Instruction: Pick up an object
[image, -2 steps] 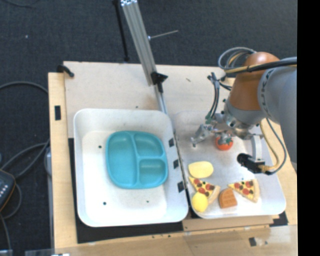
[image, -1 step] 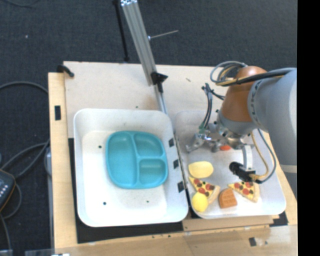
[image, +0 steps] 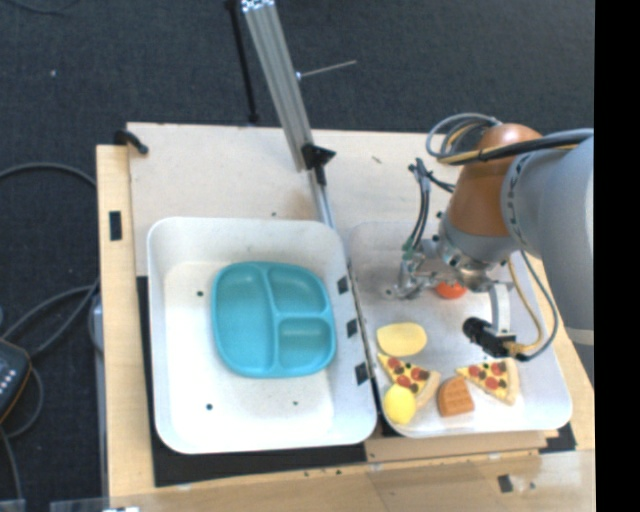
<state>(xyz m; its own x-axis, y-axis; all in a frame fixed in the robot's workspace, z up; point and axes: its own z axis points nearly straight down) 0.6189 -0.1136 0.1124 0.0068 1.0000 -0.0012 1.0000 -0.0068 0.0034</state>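
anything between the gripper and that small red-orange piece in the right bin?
Nothing visible. The gripper sits low in the right bin, with the small red-orange piece just to its right, partly tucked under the wrist. The yellow disc, pizza slices and other toys lie nearer the bin's front, off that path.

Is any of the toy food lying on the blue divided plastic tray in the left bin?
No. The blue divided plastic tray sits bare in the left white bin, while the pizza slices and other toy food lie in the right white bin.
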